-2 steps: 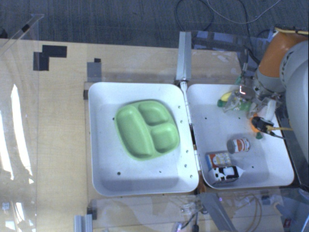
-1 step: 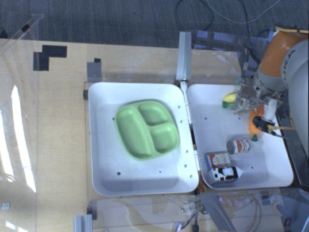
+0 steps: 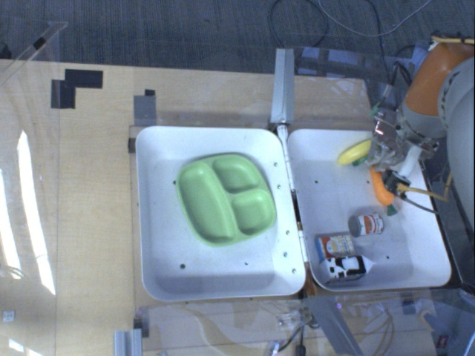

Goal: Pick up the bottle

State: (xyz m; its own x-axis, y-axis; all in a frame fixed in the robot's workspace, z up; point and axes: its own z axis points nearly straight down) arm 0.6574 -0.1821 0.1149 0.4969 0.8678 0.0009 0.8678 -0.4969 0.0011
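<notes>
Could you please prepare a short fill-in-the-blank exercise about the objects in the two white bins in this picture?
1. The green divided plate lies in the ____ bin as the camera sees it.
2. The plate has ____ compartments.
3. The yellow banana lies nearer the ____ edge of the picture than the small can.
4. The gripper is above the ____ bin as the camera sees it.

Missing words: left; three; top; right

A pale wooden bench (image 3: 74, 221) bears two white bins (image 3: 215, 273) side by side.
</notes>
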